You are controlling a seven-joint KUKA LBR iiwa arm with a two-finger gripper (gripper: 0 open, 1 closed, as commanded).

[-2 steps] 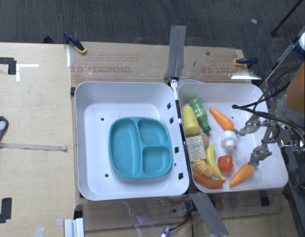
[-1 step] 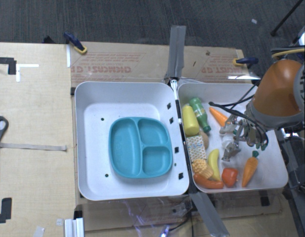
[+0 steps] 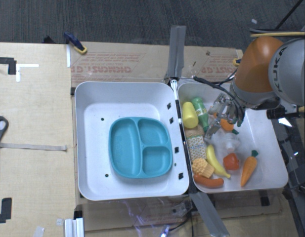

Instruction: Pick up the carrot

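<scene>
Camera view looks down on the desk: the left white plastic bin [image 3: 88, 147] holds a teal plastic tray with three compartments [image 3: 141, 147]. In the right white bin [image 3: 271, 132], toy food is crowded on the left side, a yellow banana [image 3: 216, 163] among it. The metal claw [image 3: 222, 113] hangs over a small orange piece [image 3: 226, 125]; whether it is apart or together I cannot tell. It may grasp this wrong thing, I think. The orange plastic carrot with green top [image 3: 248, 169] lies slanted near the front right corner, well apart from the claw.
</scene>
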